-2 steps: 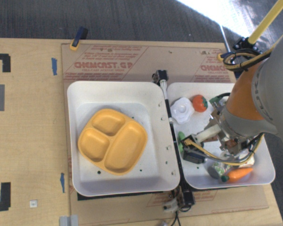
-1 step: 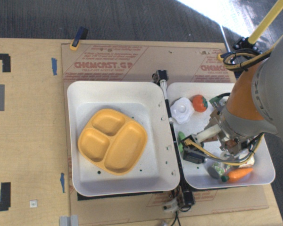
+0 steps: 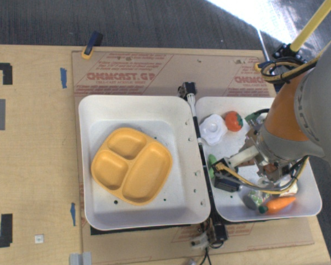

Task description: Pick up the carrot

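The carrot (image 3: 280, 204) is orange with a green end and lies flat near the front right corner of the right bin (image 3: 314, 195). My gripper (image 3: 268, 174) hangs low over that bin, just behind and slightly left of the carrot, partly hidden by the wrist and yellow cabling. Nothing shows between its fingers.
In the right bin there is a white object (image 3: 212, 128) at the back left, a red-orange tomato-like thing (image 3: 233, 121) beside it, a green item (image 3: 212, 160) by the left wall, and a grey item (image 3: 248, 197) next to the carrot. A yellow divided plate (image 3: 132, 164) fills the left bin (image 3: 94, 115).
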Robot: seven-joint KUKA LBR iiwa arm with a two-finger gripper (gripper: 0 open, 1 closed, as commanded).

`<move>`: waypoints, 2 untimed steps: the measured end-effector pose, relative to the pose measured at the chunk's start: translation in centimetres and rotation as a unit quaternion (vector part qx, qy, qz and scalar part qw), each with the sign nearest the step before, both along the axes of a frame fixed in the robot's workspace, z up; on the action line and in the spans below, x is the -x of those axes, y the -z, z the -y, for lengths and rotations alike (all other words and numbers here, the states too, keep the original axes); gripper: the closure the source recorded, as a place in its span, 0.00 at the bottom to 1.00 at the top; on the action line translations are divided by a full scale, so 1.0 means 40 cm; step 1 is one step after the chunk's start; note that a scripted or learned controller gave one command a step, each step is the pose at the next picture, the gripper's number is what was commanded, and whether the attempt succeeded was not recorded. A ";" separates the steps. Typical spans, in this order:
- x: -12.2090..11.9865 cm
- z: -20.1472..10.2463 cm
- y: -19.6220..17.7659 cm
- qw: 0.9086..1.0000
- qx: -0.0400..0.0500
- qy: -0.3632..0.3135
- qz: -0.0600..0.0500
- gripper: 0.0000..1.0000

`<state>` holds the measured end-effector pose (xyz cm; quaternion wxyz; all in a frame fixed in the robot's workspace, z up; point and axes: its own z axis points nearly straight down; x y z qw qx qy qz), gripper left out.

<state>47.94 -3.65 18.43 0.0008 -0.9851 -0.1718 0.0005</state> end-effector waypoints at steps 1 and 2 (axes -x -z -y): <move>0.000 0.000 0.000 1.000 0.000 0.000 0.000 0.00; 0.000 0.000 0.000 1.000 0.000 0.000 0.000 0.00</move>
